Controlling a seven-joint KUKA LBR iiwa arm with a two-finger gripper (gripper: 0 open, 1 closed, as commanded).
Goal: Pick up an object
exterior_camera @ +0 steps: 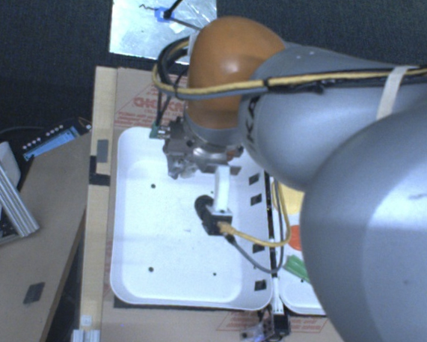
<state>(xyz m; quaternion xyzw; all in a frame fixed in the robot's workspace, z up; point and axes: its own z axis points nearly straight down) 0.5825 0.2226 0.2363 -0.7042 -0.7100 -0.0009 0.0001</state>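
**Gripper low over the left bin, objects lying in the right one**

The gripper [184, 164] hangs over the far part of the left bin [124, 274], close above its white floor and just inside the far rim. It points downward, with the orange band [224, 62] and the thick grey arm [365, 158] stretching away to the right above it. From this slanted view the wrist housing hides the tip, so I cannot tell whether the gripper is open or closed, and nothing can be seen held in it.

The floor of the left bin around the gripper is plain white with a few small dark dots. The things that look worth picking lie in the right bin [302, 306], in the narrow strip visible past the arm. A yellow piece [292, 200] is farthest, an orange piece [295, 240] is near it, and a green piece [294, 268] is nearest. Their shapes are too covered to name.

The low, vertical pose suits a top-down grasp attempt. Judging by what lies under it, a try here would likely close on nothing. A real pick probably calls for shifting right, across the divide between the bins.
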